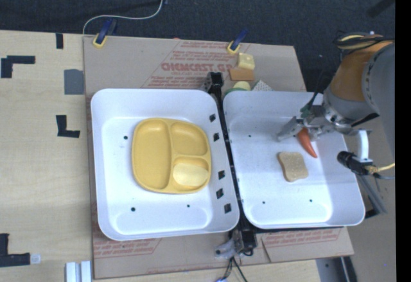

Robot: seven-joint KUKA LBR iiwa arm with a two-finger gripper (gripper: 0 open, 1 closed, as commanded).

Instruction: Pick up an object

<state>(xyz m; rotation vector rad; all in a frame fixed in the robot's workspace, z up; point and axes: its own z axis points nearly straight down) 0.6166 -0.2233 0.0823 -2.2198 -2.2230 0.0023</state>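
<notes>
The end effector [307, 128] sits low in the right bin [257, 210], fingers apparently closed around the top of an orange carrot [308, 143] whose long axis slants down-right from it, toast [293, 166] just below.

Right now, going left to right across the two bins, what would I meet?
Yellow divided plate → black clips along the shared bin edges → slice of bread → orange carrot, at the claw.

- The grey arm [379, 81], orange-banded above the wrist, reaches in from the right.
- Its claw [302, 133] hangs low, pointing leftward, one silver finger [287, 132] splayed out left.
</notes>
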